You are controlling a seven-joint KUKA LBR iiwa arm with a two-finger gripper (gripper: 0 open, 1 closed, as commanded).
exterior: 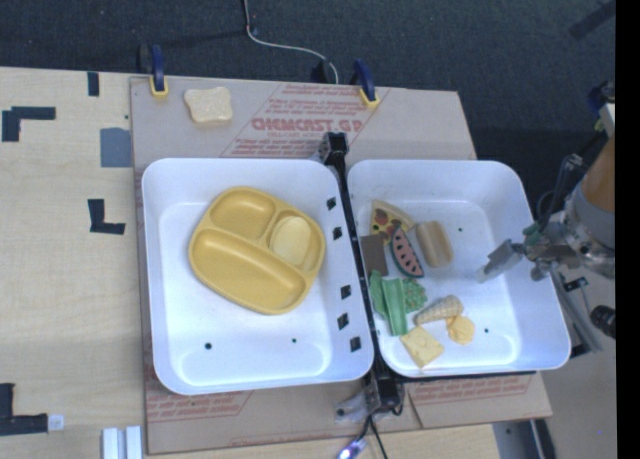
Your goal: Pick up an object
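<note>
The right bin [500,182] holds several toy foods. A pizza slice [388,217], a watermelon slice [405,251] and a tan bread roll [434,244] lie near its middle left. Below them are a green leafy piece [395,301], a cone [438,309] and two yellow cheese chunks [422,346] [461,329]. A grey-brown block [374,254] rests by the divider. My gripper [512,253] hangs over the right side of this bin, to the right of the roll and apart from every item. Nothing is seen in it.
A yellow divided plate [258,247] fills much of the left bin [165,247]. A toast slice [208,104] lies on the cardboard behind the bins, between two clamps [155,72] [364,83]. A cable [262,39] runs in from the back.
</note>
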